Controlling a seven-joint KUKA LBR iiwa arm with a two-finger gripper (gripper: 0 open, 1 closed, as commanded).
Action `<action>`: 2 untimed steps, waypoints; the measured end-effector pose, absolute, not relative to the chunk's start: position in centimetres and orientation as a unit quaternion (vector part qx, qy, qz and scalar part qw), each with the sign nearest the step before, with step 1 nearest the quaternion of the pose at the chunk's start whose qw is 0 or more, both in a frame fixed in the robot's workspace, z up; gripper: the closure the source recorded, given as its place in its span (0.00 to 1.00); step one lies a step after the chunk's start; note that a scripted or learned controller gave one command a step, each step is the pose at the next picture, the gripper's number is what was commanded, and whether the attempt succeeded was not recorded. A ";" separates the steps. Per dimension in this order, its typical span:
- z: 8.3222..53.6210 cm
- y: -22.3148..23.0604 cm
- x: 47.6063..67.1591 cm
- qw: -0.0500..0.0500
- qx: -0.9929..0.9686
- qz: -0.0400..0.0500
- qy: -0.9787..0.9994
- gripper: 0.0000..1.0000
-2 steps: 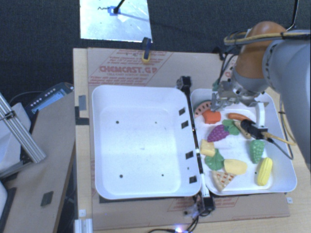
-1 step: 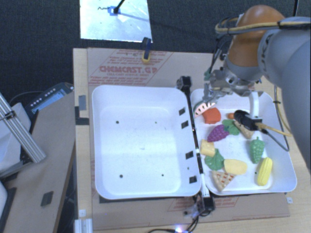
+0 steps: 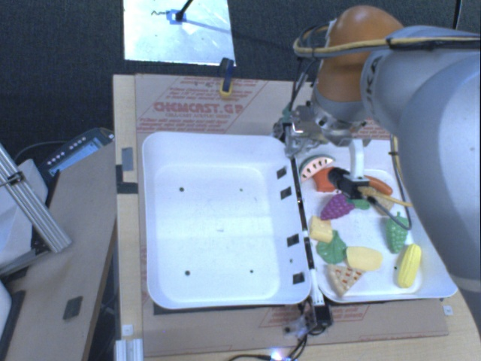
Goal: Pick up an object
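The right bin (image 3: 438, 280) holds several toy foods: a watermelon slice (image 3: 315, 165), purple grapes (image 3: 336, 205), a yellow block (image 3: 321, 231), a green leafy piece (image 3: 331, 249), a yellow lemon-like piece (image 3: 364, 258), a waffle wedge (image 3: 343, 278), a corn cob (image 3: 408, 265), a green bunch (image 3: 396, 235) and an orange carrot (image 3: 377, 186). My gripper (image 3: 295, 136) hangs over the far left corner of that bin, just above and left of the watermelon slice. Nothing shows between its tips.
The left bin (image 3: 154, 224) lies beside the right one, with a row of black clips (image 3: 293, 239) along the shared wall. A cardboard sheet (image 3: 195, 104) lies under both bins. The big grey arm covers the right bin's far right side.
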State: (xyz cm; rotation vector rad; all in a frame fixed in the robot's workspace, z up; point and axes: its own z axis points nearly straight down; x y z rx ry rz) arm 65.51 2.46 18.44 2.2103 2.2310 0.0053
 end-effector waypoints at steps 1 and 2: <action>30.8 3.4 59.2 0.002 0.705 0.004 0.709 1.00; 28.8 5.3 57.8 0.000 0.705 0.000 0.709 1.00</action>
